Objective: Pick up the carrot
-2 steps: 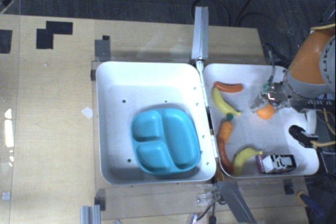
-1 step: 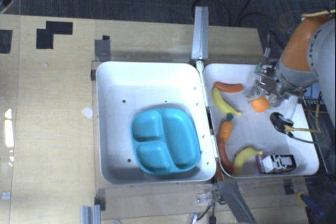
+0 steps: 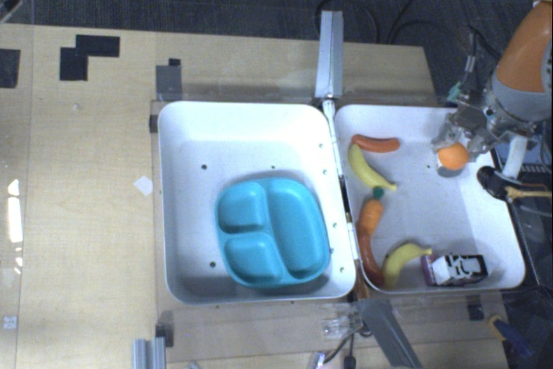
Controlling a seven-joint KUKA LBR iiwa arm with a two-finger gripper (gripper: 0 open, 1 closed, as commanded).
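Beside the carrot (image 3: 371,216) lie bananas (image 3: 370,168); the hand (image 3: 456,153) grips an orange ball (image 3: 451,157)

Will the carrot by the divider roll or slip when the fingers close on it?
The carrot looks tapered and smooth, so it may slide toward its thin end. It probably rolls easily, being round. The banana above and sausage below crowd it, likely hindering a clean grasp.

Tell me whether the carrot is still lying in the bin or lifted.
Lying in the right bin: the carrot rests on its floor beside a banana, far from the gripper.
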